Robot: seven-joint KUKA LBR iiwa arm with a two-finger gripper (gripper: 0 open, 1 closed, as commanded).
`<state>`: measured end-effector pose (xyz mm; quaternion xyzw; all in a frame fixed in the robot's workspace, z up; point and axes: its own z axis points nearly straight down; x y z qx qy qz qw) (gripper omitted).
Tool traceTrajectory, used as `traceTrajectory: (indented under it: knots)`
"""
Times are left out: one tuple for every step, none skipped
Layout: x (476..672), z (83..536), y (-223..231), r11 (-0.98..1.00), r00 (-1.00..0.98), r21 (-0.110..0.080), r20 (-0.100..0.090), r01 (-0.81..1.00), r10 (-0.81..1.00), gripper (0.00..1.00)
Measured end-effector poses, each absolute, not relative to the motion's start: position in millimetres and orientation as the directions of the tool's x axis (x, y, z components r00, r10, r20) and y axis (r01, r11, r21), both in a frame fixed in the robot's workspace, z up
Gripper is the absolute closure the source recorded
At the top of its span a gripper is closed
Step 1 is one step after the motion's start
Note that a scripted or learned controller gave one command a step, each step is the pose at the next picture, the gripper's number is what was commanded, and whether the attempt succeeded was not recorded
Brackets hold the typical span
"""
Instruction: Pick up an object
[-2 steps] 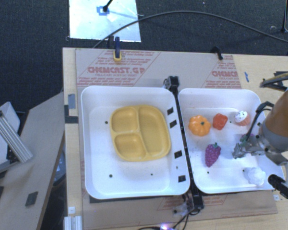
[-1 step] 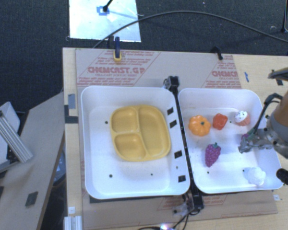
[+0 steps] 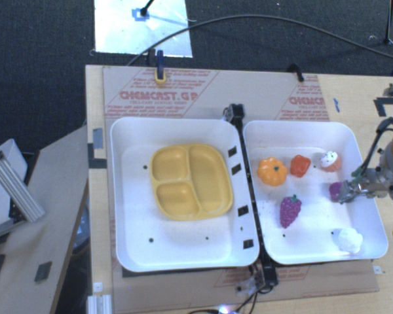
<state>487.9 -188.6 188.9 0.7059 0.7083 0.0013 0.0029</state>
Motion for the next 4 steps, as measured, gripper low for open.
traceTrajectory:
  knots:
    - [489.7, 228.4, -189.1, 0.005, -0.005, 0.006, -0.002, 1.0, 1.0, 1.0]
    - [495.5, 220.2, -139.5, 0.009, -0.009, 0.002, 0.001, 1.0, 1.0, 1.0]
    - [507.6, 211.0, -85.4, 0.01, -0.01, 0.001, 0.001, 1.0, 1.0, 1.0]
    - [513.9, 213.4, -22.7, 0.012, -0.012, 0.001, 0.003, 1.0, 1.0, 1.0]
